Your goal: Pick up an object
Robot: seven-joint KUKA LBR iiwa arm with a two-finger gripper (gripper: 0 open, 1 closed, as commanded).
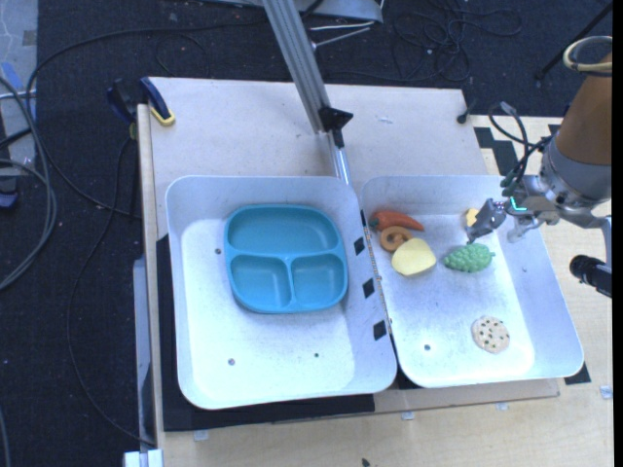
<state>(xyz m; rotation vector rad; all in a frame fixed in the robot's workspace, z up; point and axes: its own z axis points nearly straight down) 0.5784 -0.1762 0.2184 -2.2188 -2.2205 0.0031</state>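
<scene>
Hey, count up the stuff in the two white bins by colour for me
Blue: 1, the divided tray
Orange: 1, the carrot
Yellow: 1, the yellow piece
Green: 1, the broccoli
Tan: 1, the cookie
Total: 5

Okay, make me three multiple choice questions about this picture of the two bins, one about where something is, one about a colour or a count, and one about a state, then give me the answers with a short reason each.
1. Where does the cookie lie?
A. On the blue tray
B. In the right bin, near its front
C. On the bench behind the bins

2. What colour is the divided tray in the left bin?
A. Red
B. Blue
C. Yellow

3. How do the tray's compartments stand?
A. Each holds food
B. All are bare
C. A lid covers them

Answers:
1 B: it rests on the right bin floor, nearer the camera than the broccoli.
2 B: it is plainly light blue.
3 B: only blue floor shows in all three.
</scene>
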